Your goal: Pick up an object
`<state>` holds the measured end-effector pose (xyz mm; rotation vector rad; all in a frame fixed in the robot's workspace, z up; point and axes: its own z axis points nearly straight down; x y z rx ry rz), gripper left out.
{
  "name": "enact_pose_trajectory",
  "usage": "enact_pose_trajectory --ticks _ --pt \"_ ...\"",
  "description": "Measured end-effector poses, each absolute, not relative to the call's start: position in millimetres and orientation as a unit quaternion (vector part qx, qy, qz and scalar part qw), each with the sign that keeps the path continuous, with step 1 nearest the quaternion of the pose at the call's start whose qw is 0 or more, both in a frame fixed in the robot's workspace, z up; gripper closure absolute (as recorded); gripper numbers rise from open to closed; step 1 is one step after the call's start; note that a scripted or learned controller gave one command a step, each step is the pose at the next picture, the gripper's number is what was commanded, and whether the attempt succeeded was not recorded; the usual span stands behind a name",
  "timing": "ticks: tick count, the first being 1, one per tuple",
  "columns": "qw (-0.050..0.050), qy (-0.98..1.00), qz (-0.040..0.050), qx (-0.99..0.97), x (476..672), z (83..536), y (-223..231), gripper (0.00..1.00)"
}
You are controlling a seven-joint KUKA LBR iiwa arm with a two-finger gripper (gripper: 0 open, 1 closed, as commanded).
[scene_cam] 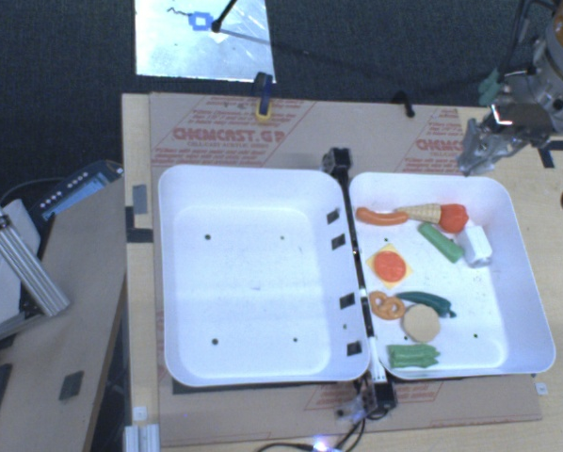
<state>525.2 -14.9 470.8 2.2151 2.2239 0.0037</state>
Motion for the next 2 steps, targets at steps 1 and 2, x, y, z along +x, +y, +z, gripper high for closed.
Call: enact_pose_trajectory --ticks 1,2 --pt "0.002 0.709 0.0013 0.706 521.1 474.9 -7.1 1.0" --pt "0.002 0.709 0.0016 0.706 505.9 484.4 2.1 1.0"
